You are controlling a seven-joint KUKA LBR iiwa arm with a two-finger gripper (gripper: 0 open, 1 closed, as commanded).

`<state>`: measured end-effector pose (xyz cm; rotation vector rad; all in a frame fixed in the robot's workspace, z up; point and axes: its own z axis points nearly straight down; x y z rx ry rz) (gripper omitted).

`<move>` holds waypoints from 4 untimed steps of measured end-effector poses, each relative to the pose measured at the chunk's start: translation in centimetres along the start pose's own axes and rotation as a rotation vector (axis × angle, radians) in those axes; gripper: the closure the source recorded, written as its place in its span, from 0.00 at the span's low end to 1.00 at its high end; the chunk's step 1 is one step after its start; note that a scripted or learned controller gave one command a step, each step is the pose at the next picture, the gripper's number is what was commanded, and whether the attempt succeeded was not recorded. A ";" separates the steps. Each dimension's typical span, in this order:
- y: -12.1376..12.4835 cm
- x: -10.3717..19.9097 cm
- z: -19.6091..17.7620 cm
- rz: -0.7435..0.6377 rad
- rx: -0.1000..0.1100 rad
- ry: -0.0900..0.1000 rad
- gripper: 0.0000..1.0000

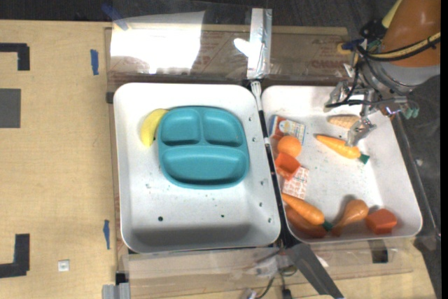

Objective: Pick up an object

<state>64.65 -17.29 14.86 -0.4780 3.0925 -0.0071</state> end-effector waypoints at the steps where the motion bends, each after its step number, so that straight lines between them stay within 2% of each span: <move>1: 2.3 1.7 5.9 0.026 -0.002 0.001 0.00; 2: 2.3 1.2 4.5 0.025 0.003 -0.013 1.00; 3: 7.8 -5.1 -4.3 0.185 -0.003 -0.005 1.00; 4: 5.4 -4.3 -9.8 0.252 0.000 -0.004 1.00</move>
